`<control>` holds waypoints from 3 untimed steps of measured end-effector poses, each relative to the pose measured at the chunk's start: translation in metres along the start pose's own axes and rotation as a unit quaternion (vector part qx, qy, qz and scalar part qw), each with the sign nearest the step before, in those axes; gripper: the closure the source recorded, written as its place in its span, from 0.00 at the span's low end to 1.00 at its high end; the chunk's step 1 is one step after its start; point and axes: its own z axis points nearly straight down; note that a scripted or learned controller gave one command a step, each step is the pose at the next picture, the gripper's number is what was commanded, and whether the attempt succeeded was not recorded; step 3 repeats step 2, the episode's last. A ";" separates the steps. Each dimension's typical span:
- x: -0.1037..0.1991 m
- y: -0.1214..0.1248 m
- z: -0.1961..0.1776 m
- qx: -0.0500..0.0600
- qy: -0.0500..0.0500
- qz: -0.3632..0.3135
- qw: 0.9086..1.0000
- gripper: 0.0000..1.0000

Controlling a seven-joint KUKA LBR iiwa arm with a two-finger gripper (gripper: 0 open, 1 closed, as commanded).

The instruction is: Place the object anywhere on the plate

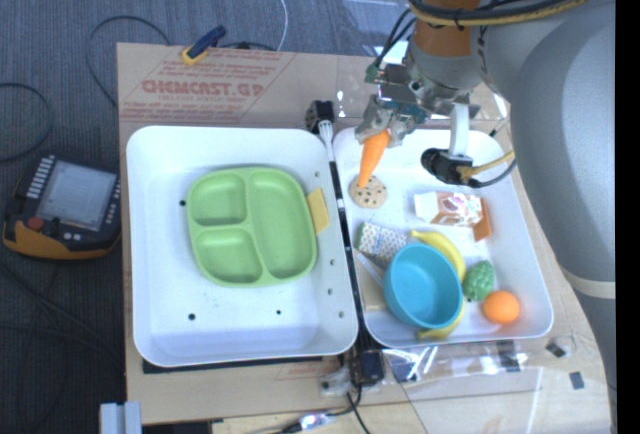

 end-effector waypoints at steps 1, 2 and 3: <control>0.094 -0.029 0.000 0.000 0.003 -0.044 0.999 1.00; 0.090 -0.028 0.000 0.000 0.002 -0.042 0.999 0.00; 0.090 -0.028 0.000 0.000 0.002 -0.042 0.999 0.00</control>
